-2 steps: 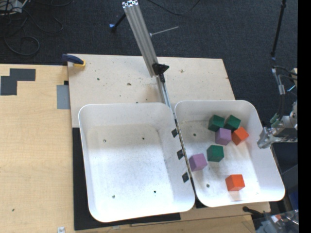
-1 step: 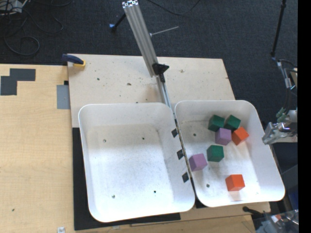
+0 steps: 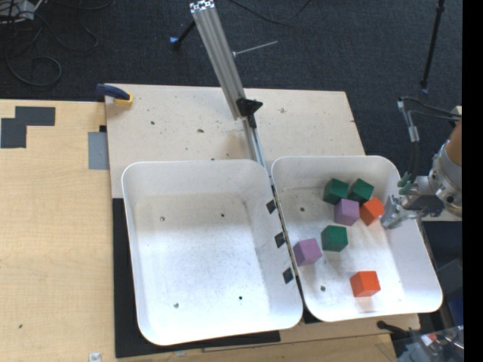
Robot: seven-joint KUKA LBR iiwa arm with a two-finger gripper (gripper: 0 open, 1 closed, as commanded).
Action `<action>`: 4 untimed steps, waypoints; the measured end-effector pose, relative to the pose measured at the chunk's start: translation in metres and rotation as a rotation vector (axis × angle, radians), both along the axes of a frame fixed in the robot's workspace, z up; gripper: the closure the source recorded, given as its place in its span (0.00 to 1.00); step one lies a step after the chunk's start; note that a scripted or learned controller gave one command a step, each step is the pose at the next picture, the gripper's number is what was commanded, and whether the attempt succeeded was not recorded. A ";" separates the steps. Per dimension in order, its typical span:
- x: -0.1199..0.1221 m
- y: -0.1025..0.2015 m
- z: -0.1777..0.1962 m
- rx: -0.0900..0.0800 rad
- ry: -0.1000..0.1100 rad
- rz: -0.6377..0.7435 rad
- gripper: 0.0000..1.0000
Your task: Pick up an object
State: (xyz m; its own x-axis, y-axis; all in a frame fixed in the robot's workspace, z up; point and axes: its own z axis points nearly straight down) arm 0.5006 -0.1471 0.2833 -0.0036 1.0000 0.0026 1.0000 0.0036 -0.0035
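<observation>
Right now, the grey two-finger metal gripper (image 3: pixel 394 213) is hanging at the right rim of the right-hand shallow white plastic bin (image 3: pixel 411 292), at the middle right of the frame, reaching in from the right edge. Whether it is spread or closed, I cannot tell, as the tip is showing too small and blurred. Nothing is visibly sitting in its grasp. Lying just to the left of the tip, touching it or nearly so, is a small orange cube (image 3: pixel 370 210); this is the nearest object, so I am judging it the likely target. Everything the coming move depends on is lying leftward from the tool. Pressing against that cube on its left is a light purple cube (image 3: pixel 347 211), and just above the pair two dark green cubes (image 3: pixel 336 191) (image 3: pixel 361 189) are sitting side by side, so the cluster is leaving little room around the target. Lower in the same bin, a third dark green cube (image 3: pixel 334 237), a second light purple cube (image 3: pixel 307 251) near the dividing wall, and a second orange cube (image 3: pixel 365 283) are standing well apart from each other. The left-hand white bin (image 3: pixel 143 202) is taking up the lower middle of the frame.
</observation>
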 end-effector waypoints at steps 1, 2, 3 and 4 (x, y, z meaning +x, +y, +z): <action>0.012 0.043 -0.004 -0.001 0.001 -0.001 1.00; 0.020 0.101 -0.006 0.000 0.001 0.002 1.00; 0.027 0.153 -0.028 -0.001 0.004 0.000 1.00; 0.024 0.209 -0.038 -0.001 0.004 0.001 1.00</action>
